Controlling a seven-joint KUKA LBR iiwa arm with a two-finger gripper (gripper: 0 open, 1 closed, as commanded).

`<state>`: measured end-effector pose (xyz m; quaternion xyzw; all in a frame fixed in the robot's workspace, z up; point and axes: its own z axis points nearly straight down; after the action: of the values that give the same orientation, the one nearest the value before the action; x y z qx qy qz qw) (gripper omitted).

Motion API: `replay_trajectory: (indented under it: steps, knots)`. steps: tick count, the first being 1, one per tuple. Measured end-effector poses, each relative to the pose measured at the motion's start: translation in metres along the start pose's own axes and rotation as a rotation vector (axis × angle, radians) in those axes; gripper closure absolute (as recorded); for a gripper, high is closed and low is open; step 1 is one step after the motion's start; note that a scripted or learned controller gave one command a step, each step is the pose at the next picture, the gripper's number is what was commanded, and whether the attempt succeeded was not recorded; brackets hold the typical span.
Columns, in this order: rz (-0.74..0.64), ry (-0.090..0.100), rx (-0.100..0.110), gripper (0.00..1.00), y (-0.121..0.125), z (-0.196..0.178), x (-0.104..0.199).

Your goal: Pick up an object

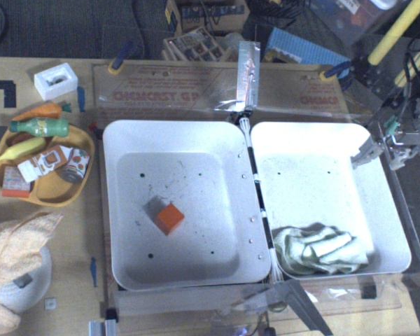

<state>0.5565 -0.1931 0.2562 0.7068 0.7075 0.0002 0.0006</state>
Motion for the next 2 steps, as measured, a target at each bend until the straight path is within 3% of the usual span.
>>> replay_trajectory:
  steps: [1, 2]
  knots:
    - [-0.018, 0.0, 0.001, 0.0, -0.075, 0.067, -0.004]
    - [-0.066, -0.002, -0.009, 0.0, -0.074, 0.167, 0.039]
